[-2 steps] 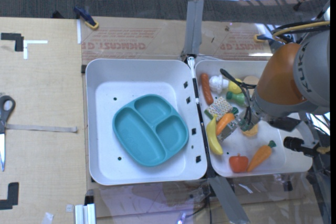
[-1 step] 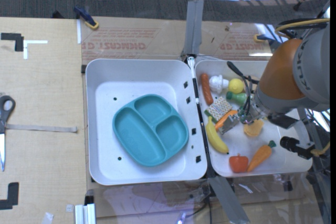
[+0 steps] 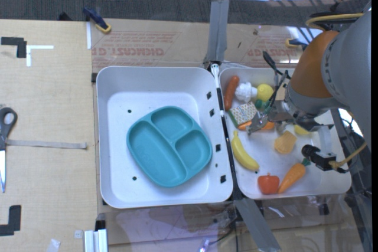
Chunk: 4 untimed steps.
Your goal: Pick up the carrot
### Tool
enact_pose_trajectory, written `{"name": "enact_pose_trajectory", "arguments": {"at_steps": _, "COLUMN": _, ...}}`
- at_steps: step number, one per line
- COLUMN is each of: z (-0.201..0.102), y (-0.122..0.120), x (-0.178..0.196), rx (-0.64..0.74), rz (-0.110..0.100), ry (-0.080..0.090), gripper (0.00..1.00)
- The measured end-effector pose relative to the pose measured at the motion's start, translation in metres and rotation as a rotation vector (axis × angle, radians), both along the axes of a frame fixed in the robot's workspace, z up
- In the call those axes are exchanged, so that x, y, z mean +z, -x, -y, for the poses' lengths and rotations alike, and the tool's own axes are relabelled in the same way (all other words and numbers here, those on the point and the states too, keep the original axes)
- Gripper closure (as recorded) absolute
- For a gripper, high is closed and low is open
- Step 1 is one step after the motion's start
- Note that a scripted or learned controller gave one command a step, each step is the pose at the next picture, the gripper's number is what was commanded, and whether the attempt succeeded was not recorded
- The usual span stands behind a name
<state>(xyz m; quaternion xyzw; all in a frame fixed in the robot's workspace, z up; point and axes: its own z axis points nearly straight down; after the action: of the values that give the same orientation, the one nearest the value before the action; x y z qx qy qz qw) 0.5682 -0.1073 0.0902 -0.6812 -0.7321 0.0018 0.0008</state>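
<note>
Camera view: two white bins side by side on the bench. Left bin [image 3: 106, 127] carrying a teal divided plate [image 3: 169, 146] near its middle. Right bin [image 3: 331, 186] crowded with toy food: carrot [image 3: 293, 176] lying slantwise near the front edge, green top up toward the right wall, tip down beside a red tomato [image 3: 268, 183]; banana [image 3: 243, 152] along the left wall; a pale orange piece [image 3: 285, 143] mid-bin; an orange-red sausage-like piece [image 3: 231, 91] and a white item [image 3: 244, 91] at the back left corner. Gripper [image 3: 258, 124] low over the clutter in the left half of the bin, well apart from the carrot; spread or pressed together, cannot tell. Nothing visibly pinched.

Step in hand, by judgement: approach only, carrot not yet grasped. Next move calls for shifting toward the front right corner, aligning across the carrot's body, then descending.

Writing: mirrored red lettering on the cardboard behind the left bin, not readable with confidence. No brands legible.
</note>
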Motion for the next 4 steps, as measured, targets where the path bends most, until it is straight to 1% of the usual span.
{"name": "enact_pose_trajectory", "arguments": {"at_steps": 1, "z": 0.033, "y": 0.010, "x": 0.000, "rx": -0.345, "rz": 0.000, "ry": 0.001, "gripper": 0.00}}
{"name": "enact_pose_trajectory", "arguments": {"at_steps": 2, "z": 0.029, "y": -0.005, "x": 0.000, "rx": -0.605, "rz": 0.000, "ry": 0.002, "gripper": 0.00}}
{"name": "enact_pose_trajectory", "arguments": {"at_steps": 3, "z": 0.029, "y": -0.004, "x": 0.007, "rx": -0.599, "rz": -0.006, "ry": 0.005, "gripper": 1.00}}
{"name": "enact_pose_trajectory", "arguments": {"at_steps": 4, "z": 0.029, "y": -0.004, "x": 0.007, "rx": -0.600, "rz": -0.006, "ry": 0.005, "gripper": 0.00}}
